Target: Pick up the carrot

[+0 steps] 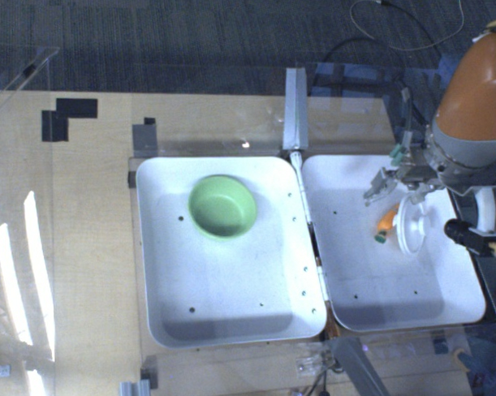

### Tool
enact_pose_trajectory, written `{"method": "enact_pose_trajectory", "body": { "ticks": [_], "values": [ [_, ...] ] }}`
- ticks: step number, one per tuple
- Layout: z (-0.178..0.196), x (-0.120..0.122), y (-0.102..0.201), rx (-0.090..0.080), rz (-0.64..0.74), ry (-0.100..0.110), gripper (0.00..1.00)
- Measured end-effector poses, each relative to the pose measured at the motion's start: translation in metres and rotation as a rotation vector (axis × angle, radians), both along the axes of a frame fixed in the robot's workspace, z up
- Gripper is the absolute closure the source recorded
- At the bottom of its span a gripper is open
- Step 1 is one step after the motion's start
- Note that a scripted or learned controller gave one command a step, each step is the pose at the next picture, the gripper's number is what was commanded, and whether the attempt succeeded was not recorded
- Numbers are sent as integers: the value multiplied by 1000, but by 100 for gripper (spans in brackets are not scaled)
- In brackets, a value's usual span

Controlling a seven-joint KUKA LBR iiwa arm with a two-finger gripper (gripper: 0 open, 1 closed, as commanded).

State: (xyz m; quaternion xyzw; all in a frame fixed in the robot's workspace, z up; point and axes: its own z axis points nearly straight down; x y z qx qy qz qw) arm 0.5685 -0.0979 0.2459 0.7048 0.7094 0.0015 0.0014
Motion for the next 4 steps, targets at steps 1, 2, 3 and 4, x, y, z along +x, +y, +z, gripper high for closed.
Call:
{"method": "enact_pose_trajectory", "body": {
  "ticks": [1,2,3,4],
  "values": [
    [-47,5,-45,-2,171,-2,0],
    [-136,34,-87,-9,-43,-27,0],
    [-139,39,-79,-28,31,-39,0],
    [-140,38,-86,-27,187,-40,0]
  ]
}}
